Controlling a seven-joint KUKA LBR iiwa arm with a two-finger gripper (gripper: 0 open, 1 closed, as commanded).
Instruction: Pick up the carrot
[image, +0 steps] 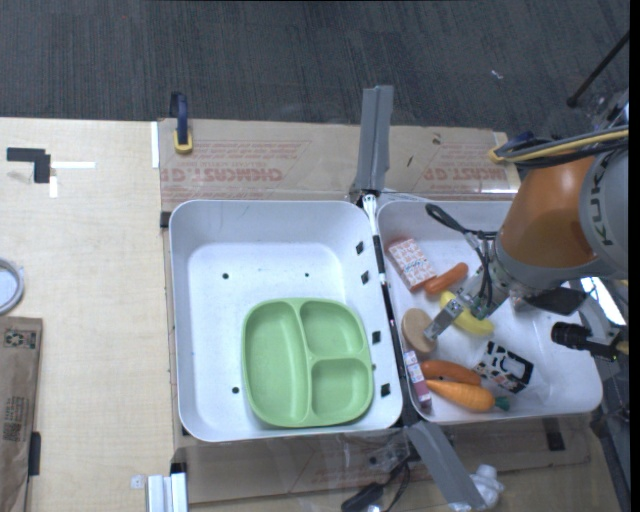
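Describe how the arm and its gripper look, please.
The arm has a broad orange band over a grey wrist section, with dark letters on pale casing at its right. Black cables run beside the wrist. The gripper is slim, metallic grey.

Above the right bin (560, 405), the arm (560, 225) is a thick rounded body with a broad orange band over a grey wrist section, and dark lettering runs along its right edge. The gripper (452, 312) is slim metallic grey, with thin black cables beside it.
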